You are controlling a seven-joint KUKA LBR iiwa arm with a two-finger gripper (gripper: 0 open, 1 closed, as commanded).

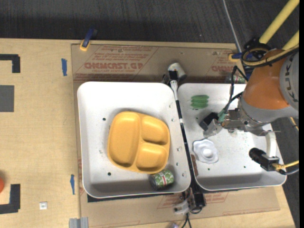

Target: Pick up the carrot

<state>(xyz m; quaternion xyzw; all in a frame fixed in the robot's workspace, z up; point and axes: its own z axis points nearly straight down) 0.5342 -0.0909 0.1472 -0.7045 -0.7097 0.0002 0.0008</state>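
The jaws hang low over the right bin [233,159], near its left-hand middle, at the end of the arm [266,93], which reaches in from the right. Whether they stand open or closed cannot be told, for that end is dark and small.

Just behind them lies a green ridged piece [199,101], and just in front a white, roundish, crumpled-looking thing [206,151]. Both lie on the bin's smooth white floor.

The left bin [90,127] touches the right one along a dark seam. It holds a glossy yellow plate [138,140] with three compartments and rounded corners. A small green-and-red can [162,178] lies on its side by the front wall.

Both bins sit on a brown cardboard sheet [118,63] printed in red. The sheet lies on a pale counter [38,127] marked with strips of blue tape [64,66] and black patches. Dark grey carpet [118,8] lies beyond.

The carrot cannot be picked out for certain. A small orange-red shape [1,185] shows at the counter's left edge, cut off, well apart from the jaws.
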